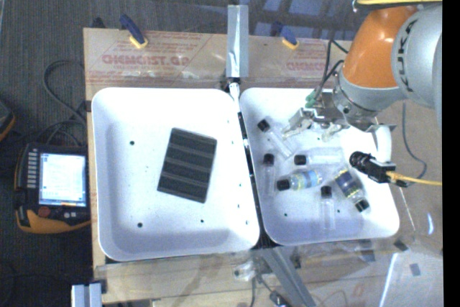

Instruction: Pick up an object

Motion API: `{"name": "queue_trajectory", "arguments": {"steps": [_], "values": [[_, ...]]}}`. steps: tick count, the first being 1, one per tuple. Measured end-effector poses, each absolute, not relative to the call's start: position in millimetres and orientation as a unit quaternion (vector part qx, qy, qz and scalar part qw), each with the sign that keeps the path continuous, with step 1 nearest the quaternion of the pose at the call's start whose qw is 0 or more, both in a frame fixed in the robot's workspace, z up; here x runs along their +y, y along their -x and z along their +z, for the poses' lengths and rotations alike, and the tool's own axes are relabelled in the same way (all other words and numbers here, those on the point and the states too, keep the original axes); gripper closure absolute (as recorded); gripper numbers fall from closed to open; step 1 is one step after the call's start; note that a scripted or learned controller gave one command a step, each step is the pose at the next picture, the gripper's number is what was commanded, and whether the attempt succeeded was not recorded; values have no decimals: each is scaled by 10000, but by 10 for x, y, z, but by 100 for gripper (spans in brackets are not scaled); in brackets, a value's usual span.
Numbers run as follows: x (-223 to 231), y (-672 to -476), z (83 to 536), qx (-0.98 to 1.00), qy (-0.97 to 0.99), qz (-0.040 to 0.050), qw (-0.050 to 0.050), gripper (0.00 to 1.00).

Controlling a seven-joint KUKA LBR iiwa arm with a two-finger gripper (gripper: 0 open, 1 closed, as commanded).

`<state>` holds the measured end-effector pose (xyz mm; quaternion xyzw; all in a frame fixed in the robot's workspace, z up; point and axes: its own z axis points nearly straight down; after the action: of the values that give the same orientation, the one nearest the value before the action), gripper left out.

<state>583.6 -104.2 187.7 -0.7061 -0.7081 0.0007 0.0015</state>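
Well to the left of the gripper, a dark ribbed block is lying in the left bin. Closer in, the gripper is hanging over the right bin, though I cannot tell how wide it is standing or whether it is gripping anything. Just below it, small clear bottles with black caps are lying scattered, one toward its lower right.

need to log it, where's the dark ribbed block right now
The dark ribbed block lies flat mid left bin, alone, tilted slightly.
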Motion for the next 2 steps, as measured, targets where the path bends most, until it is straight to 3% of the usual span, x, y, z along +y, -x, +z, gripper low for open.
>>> {"name": "queue_trajectory", "arguments": {"steps": [1,2], "values": [[-1391,-5591,986,-7033,7109,0,12,0],[-2066,-6003,918,-7309,6825,-7,-4,0]]}}
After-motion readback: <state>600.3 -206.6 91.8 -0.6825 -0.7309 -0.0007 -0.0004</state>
